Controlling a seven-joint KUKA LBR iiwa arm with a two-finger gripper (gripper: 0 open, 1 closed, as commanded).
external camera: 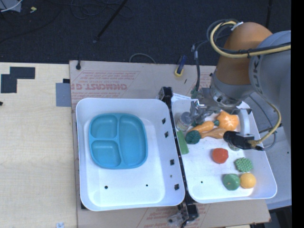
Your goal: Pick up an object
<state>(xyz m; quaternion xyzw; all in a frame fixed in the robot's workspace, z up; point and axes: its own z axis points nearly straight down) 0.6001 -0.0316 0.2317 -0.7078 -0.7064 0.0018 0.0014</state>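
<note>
Gripper (pixel 194 114) sits low over the upper left corner of the right bin (pixel 266 194), close to the divider between the two bins; whether it is spread or closed cannot be told from this angle, and nothing can be seen clamped in it. Just below and to its right lies an orange carrot-shaped toy (pixel 209 127), stretched roughly left to right; its left end is beside a dark green ball (pixel 192 137), which lies directly below the gripper; a flat green strip (pixel 183 143) rests along the bin's left wall, touching or nearly touching that ball. An orange round fruit (pixel 228 121) lies at the carrot's right end, near the wrist. Farther down the bin, well apart from the gripper, are a red piece (pixel 219 155), a bumpy green piece (pixel 243 164), a smooth green piece (pixel 231 181) and a yellow ball (pixel 248 180), the last two side by side. The left bin (pixel 90 194) holds a blue divided plate (pixel 117 141).
</note>
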